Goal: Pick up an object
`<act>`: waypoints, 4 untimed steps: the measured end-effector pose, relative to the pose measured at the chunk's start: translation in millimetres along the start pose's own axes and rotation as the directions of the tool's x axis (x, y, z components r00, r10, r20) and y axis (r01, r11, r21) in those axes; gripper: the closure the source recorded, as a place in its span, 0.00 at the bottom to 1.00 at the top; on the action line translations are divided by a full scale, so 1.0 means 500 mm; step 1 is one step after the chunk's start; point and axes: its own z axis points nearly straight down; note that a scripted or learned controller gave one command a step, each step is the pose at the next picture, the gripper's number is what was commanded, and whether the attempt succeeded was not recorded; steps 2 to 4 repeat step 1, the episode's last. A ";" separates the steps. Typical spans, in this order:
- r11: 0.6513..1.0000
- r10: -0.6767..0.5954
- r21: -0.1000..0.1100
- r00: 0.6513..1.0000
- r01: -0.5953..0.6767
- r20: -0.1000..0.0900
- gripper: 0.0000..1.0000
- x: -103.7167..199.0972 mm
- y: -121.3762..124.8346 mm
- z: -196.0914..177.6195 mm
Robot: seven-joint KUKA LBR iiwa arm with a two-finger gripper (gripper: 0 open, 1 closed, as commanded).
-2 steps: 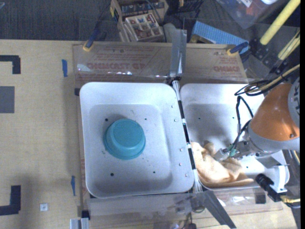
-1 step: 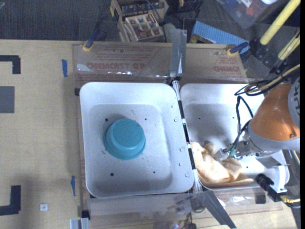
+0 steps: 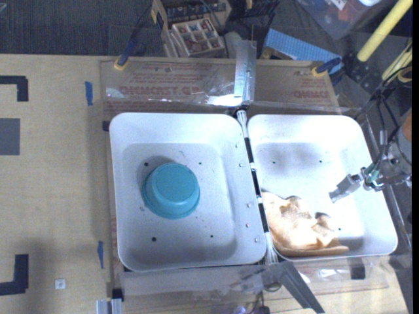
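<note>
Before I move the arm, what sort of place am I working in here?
Most likely a robotics lab test bench. Two white bins sit side by side on a taped wooden bench, holding just a blue bowl and a tan cloth, with the gripper over the right bin and clutter behind.

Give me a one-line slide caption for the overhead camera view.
Gripper hovers over the right bin above a crumpled tan cloth; a teal bowl sits upside down in the left bin.

1. Bowl [image 3: 171,190]: smooth teal plastic, slight sheen.
2. Cloth [image 3: 300,226]: soft crumpled tan fabric, matt, at 5 o'clock.
3. Bins [image 3: 124,136]: glossy white plastic.
4. Bench [image 3: 52,195]: pale matt wood.
</note>
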 end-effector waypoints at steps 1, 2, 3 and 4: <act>0.992 0.129 -0.001 0.992 -0.129 0.002 0.00 -0.065 0.008 -0.067; 0.992 0.129 -0.001 0.992 -0.129 0.002 0.00 -0.065 0.008 -0.067; 0.992 0.129 -0.001 0.992 -0.129 0.002 0.00 -0.065 0.008 -0.067; 0.992 0.129 -0.001 0.992 -0.129 0.002 0.00 -0.065 0.008 -0.067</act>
